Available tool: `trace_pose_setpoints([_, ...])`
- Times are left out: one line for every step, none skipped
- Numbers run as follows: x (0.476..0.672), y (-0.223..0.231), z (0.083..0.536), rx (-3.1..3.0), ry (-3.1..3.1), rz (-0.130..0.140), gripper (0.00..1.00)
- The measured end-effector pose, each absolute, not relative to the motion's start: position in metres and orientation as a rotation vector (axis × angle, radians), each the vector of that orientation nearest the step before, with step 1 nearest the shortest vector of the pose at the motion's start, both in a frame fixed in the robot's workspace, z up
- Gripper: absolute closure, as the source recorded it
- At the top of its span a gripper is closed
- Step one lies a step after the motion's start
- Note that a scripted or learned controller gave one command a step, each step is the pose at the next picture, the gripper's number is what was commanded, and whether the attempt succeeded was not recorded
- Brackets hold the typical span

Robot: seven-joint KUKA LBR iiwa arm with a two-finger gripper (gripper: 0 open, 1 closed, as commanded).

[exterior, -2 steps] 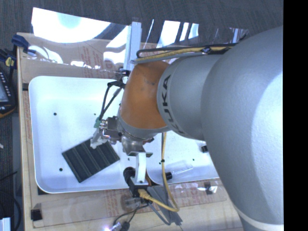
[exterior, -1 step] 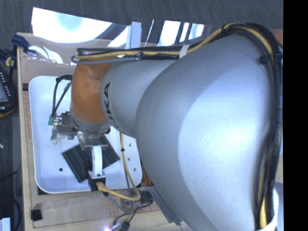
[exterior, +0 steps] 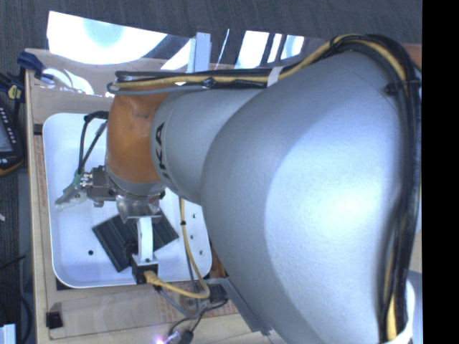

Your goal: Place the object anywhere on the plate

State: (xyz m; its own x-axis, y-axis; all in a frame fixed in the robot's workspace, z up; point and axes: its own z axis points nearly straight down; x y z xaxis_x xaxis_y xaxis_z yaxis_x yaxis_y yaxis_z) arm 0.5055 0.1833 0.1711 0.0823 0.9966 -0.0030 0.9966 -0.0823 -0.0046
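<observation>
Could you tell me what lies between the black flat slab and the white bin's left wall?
In the camera view, bare white floor, save one small dark speck close to the black flat slab, well clear of the left wall.

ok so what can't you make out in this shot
1. Second bin, camera view: hidden behind the grey arm.
2. Black flat piece in the white bin: its middle is covered by the wrist, so I cannot tell whether it is the plate.
3. Small dark speck in that bin: too small to identify.
</observation>
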Motion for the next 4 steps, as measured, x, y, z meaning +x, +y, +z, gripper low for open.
trace_pose_setpoints([0.514,0.168,0.329,-2.522,-1.872,0.0,0.0])
trace_pose_setpoints([0.513,0.171,0.337,-2.508,-1.888,0.009,1.0])
trace_pose_setpoints([0.475,0.219,0.443,-2.172,-2.268,-0.002,1.0])
trace_pose_setpoints([0.475,0.217,0.416,-2.566,-1.811,0.008,1.0])
